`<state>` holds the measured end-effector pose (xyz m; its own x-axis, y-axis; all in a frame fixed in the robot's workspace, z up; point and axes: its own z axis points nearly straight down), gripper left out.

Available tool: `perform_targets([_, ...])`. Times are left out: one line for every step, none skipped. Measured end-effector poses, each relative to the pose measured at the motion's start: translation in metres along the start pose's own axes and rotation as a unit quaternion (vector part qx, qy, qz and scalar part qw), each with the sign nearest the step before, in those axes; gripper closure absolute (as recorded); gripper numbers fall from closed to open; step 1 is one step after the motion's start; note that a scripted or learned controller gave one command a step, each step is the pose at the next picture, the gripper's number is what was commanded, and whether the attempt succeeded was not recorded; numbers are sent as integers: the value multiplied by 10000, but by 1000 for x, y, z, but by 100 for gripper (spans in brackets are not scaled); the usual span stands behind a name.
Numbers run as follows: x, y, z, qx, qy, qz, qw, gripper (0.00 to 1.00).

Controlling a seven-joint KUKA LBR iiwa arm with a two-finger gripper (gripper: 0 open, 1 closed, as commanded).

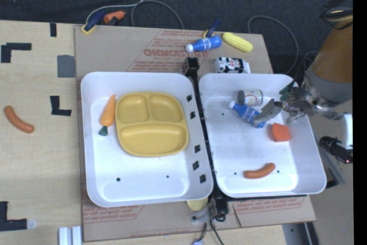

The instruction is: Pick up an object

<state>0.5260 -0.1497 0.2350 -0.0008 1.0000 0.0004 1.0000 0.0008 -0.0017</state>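
Note:
The right bin (304, 172) holds a small grey can (252, 96), a blue bottle (245, 112) lying on its side, an orange block (280, 132) and a brown sausage (259, 171). My gripper (277, 113) hangs low over the bin's right part, between the blue bottle and the orange block. It looks open: one finger (268, 111) reaches toward the bottle's right end and nothing sits between the fingers. The left bin (143, 186) holds a yellow divided plate (152, 124) and a carrot (107, 112).
Behind the bins, on the cardboard, lie a blue and white bottle (203, 45), a yellow corn-like piece (237, 42) and a black and white box (232, 65). A sausage (18, 119) lies on the bench at far left. Cables run across the back.

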Motion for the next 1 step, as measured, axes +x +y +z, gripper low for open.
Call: perform_targets([-8, 51, 151, -14, -13, -10, 10000, 0])
